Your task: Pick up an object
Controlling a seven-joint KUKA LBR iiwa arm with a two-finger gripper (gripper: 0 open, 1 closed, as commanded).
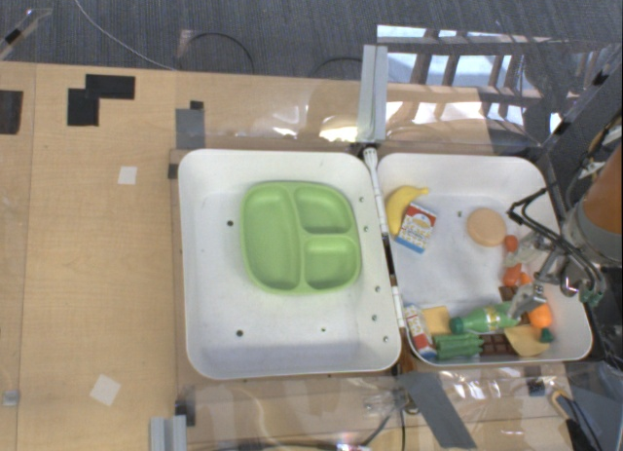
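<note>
**Arm over right bin, near corner clutter**

Bench: light wood top w/ black marker squares at far left; dark grey carpet beyond. Two white bins side by side. Left bin [209,342] holds a green divided plate [299,236]. Right bin [458,181] holds the loose objects.

Gripper [531,293] sits low over right bin's near-right area; arm comes in from the right edge. Finger state: can't tell, tips lost in cables and clutter.

Rel. to gripper: orange ball [540,317] just beside, on the near side. Green bottle [483,321] just to its left, lying flat. Small red pieces [513,274] just beyond it. Tan round disc [486,226] farther off, up-left. Banana [401,201] and red-white carton [416,227] well apart, by the bins' dividing wall.
</note>
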